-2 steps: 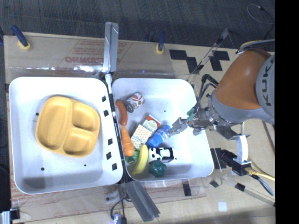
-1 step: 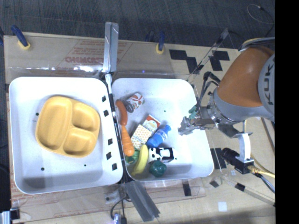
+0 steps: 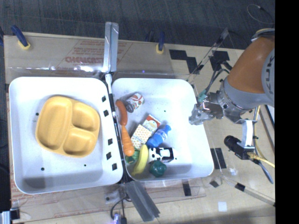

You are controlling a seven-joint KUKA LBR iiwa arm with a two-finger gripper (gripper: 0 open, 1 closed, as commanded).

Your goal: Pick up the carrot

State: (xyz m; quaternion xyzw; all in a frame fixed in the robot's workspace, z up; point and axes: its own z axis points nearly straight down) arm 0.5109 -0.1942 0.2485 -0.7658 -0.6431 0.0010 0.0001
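Hovering at the right bin's (image 3: 187,85) right rim, the claw (image 3: 195,118), its opening unclear, has yet to approach; next it must cross left to the carrot (image 3: 127,141) lying along the left wall.

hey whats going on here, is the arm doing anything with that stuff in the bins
Nothing is held yet. The arm's hand hovers at the right bin's right edge. The carrot lies untouched along that bin's left wall, among a banana and other small items. The left bin holds a yellow divided tray.
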